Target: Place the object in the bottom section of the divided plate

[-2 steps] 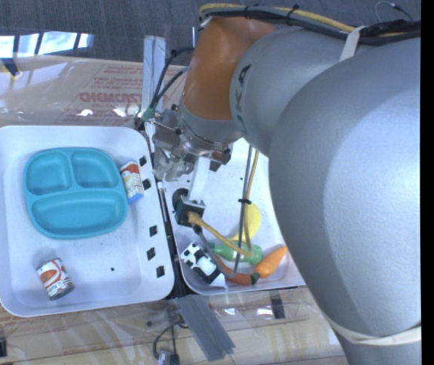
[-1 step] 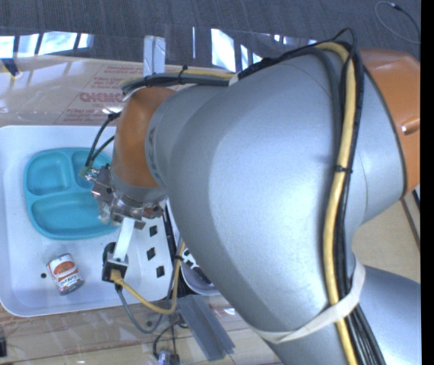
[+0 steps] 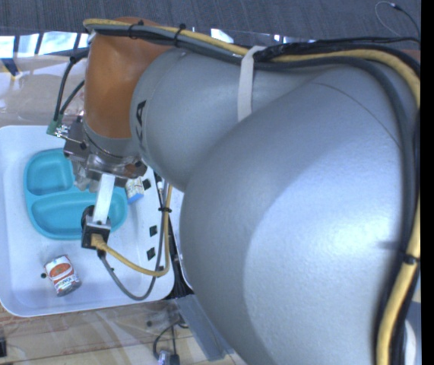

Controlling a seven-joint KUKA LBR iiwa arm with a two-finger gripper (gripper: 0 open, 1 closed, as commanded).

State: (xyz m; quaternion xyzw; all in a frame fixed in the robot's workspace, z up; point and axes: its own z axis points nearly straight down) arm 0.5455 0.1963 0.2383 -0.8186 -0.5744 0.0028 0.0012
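The claw (image 3: 87, 175) hangs over the blue divided plate (image 3: 49, 179) in the left of the frame, at the plate's right edge. The wrist hides its tips, so I cannot tell how far it is open or whether it has hold of anything. A small orange-and-white can (image 3: 62, 274), probably the object, lies in the lower left of the white bin (image 3: 4, 211), apart from the plate. By that reading the pick is not yet done. The next move calls for bringing the claw down-frame to the can, then carrying it to the plate's bottom section (image 3: 58, 217).
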